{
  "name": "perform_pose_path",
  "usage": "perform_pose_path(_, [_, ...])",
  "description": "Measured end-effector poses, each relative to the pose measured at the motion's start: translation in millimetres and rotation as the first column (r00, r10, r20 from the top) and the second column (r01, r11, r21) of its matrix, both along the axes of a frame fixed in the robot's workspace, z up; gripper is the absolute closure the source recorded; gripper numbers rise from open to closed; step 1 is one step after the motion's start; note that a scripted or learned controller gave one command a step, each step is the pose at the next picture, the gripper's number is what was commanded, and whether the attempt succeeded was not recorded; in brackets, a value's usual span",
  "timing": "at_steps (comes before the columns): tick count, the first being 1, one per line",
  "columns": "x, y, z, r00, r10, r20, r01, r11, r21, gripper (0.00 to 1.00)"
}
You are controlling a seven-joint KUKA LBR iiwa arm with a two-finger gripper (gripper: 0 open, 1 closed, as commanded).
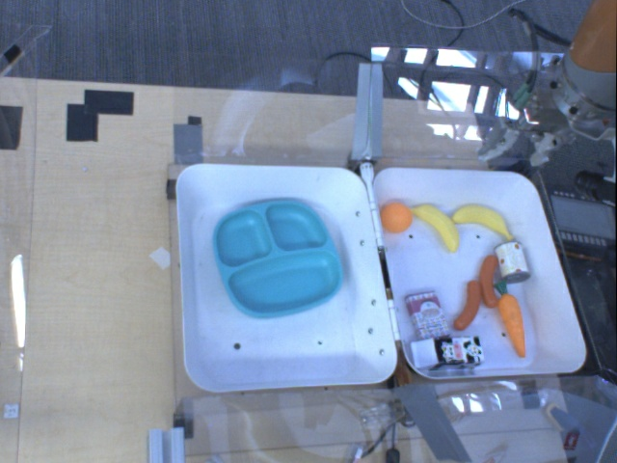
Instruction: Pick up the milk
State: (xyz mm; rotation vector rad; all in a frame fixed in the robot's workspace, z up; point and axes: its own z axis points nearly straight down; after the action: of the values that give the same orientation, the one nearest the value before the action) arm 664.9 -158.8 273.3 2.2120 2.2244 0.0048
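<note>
Milk sits in the right bin, down at its near edge, a small black-and-white carton lying just beside a dark red packet that rests a little farther in. From my station I count the rest of that bin's load: an orange against the far left wall, two bananas touching end to end beside it, a small can tipped on its side near the middle right, a sausage slanting below the can, and a carrot pointing toward the near right corner. The carrot and the milk lie near each other but apart.

The left bin carries a blue divided plate, roughly centred, three compartments facing up.

The arm comes in at the top right, and I see the end effector hanging above the surface just past the far right corner of the right bin, well apart from the milk. The picture is cluttered with cables and reflections there, so I cannot tell how its jaws are set; what I take for its tip may be partly wrist hardware. Nothing in the bins touches it.
</note>
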Motion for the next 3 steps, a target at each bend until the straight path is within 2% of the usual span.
perform_pose_path(1, [-58.7,93.7,-88.6,0.994,0.110,-0.002,-0.110,0.994,0.001,0.00])
perform_pose_path(2, [-119.5,81.8,-87.8,1.000,0.005,-0.001,-0.005,1.000,0.001,0.00])
perform_pose_path(3, [-126.0,-3.0,-117.8,1.000,0.023,-0.001,-0.023,1.000,0.000,0.00])
